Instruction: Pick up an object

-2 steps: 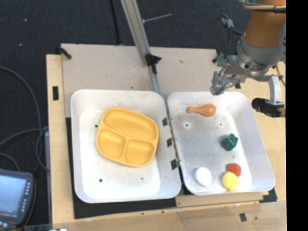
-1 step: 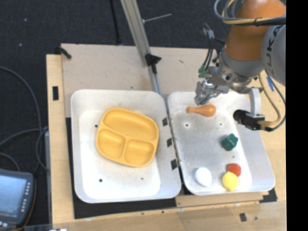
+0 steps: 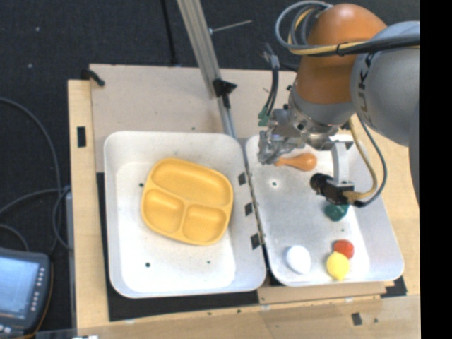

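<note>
step: reaching, nothing lifted | tool (image 3: 270, 149): low over right bin (image 3: 374, 224) far-left corner, finger state cannot tell | target: orange pear-shaped object (image 3: 300, 162) just beside tool, on bin floor | next: likely centre over it, close, lift

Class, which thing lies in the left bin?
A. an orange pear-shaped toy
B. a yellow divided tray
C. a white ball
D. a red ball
B: the yellow divided tray lies alone in the left bin, while the small toys sit in the right bin.
</note>
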Controlling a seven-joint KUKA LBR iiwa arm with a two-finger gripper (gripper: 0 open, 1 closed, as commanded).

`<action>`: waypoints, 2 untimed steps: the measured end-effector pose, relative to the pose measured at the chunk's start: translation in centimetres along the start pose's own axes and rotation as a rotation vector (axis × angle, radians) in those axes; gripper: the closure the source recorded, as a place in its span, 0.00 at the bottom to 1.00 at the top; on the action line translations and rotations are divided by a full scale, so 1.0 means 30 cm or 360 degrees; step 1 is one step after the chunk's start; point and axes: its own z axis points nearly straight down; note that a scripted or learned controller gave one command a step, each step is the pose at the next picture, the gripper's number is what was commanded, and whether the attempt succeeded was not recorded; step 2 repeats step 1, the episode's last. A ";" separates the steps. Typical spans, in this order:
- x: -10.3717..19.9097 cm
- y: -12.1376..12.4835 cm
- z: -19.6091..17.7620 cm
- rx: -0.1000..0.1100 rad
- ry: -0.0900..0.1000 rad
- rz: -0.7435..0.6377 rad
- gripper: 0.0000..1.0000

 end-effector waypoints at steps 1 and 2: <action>0.158 -0.087 0.025 0.0000 0.0000 0.0000 1.00; 0.158 -0.087 0.025 0.0000 0.0000 0.0000 1.00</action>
